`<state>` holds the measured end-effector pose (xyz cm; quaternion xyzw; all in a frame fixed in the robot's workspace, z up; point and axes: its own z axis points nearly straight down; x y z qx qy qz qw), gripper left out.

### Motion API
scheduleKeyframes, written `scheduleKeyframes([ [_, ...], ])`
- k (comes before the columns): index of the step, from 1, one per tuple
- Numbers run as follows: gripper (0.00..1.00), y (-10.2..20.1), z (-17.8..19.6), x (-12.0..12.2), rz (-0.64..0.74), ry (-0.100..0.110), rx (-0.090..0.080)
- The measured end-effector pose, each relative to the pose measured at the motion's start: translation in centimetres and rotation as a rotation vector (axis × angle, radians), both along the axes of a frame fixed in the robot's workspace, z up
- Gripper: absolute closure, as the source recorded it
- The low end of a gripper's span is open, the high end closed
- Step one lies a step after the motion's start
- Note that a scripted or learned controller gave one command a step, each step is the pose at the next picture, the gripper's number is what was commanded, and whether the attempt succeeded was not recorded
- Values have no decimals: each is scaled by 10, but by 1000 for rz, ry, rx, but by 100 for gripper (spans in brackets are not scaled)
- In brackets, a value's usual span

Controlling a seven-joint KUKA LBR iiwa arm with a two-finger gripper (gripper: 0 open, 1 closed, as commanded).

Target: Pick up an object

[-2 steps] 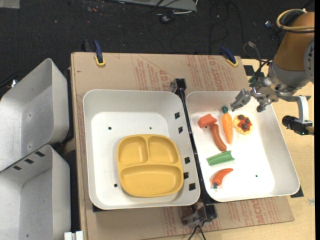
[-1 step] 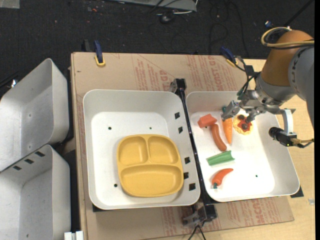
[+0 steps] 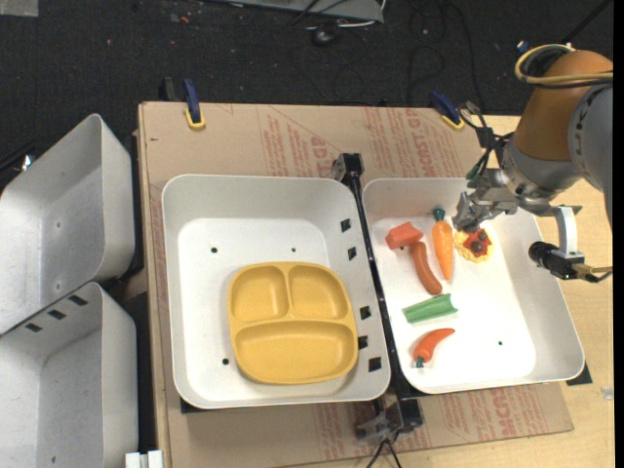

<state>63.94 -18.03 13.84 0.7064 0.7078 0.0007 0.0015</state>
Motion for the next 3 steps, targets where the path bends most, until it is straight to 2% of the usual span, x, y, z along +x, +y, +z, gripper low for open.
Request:
scheduleKeyframes([
  [1, 100, -3, 64, 4, 0, -4, -1],
  [3, 100, 3, 145, 10, 1, -3, -1],
])
